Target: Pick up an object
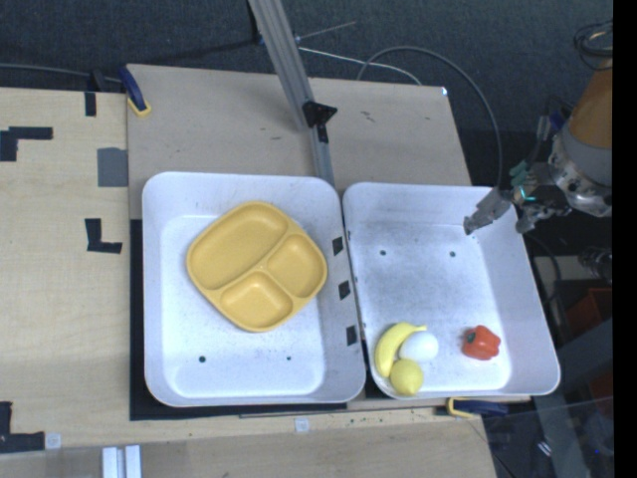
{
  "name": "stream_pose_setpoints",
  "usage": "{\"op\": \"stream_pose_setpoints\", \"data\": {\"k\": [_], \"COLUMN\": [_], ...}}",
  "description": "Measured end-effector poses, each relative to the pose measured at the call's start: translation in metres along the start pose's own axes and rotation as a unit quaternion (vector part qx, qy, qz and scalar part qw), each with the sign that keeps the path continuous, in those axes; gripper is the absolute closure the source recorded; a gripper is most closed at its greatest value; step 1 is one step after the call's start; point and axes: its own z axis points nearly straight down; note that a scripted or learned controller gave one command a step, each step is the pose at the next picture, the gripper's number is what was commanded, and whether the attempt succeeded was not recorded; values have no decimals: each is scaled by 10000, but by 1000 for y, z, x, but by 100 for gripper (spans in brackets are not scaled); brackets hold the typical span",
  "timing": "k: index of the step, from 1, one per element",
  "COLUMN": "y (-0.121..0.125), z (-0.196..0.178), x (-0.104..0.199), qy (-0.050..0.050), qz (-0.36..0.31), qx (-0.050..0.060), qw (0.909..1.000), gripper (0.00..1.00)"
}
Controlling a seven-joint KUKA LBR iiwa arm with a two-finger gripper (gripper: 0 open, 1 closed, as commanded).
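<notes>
- We see the gripper [495, 210] over the right bin's [438, 277] far right rim; whether it's clenched, we cannot tell.
- Banana [393, 341], egg [421, 347], lemon [406, 375], red pepper [481, 342] sit near edge.

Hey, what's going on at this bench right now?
A grey robot arm reaches in from the right, its gripper poised over the top right corner of the right bin, holding nothing. In that bin's lower part lie a banana, a white egg, a lemon and a red pepper, all untouched. The left bin holds a yellow divided plate. Nothing has been picked up yet.
</notes>
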Motion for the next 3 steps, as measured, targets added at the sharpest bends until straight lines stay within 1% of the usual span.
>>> {"op": "stream_pose_setpoints", "data": {"k": [1,2,3], "y": [0,1,-3], "z": [0,65,109], "x": [0,1,2], "qy": [2,4,1], "qz": [-1,4,1], "qx": [1,32,28], "qw": [10000,10000,10000], "gripper": [0,0,0]}}
